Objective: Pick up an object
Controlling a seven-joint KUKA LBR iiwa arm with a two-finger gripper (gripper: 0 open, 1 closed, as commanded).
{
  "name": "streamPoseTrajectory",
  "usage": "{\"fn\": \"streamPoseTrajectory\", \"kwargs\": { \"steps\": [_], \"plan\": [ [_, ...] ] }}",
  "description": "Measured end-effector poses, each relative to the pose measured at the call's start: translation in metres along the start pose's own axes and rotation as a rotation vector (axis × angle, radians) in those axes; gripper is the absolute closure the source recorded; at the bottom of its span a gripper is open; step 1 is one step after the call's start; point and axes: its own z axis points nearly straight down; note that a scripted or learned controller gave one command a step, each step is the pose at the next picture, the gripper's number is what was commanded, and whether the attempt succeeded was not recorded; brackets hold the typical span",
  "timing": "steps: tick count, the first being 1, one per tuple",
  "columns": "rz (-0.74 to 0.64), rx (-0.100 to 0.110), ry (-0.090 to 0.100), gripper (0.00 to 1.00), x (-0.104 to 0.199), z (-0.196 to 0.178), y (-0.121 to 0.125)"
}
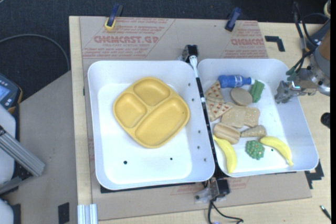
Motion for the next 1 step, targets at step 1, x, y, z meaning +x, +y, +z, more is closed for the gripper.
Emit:
{"fn": "streamPoseTrajectory", "kwargs": {
  "steps": [1],
  "plan": [
    [0.0, 0.003, 0.001, 1.0, -0.0003, -0.0064, 0.0007]
  ]
}}
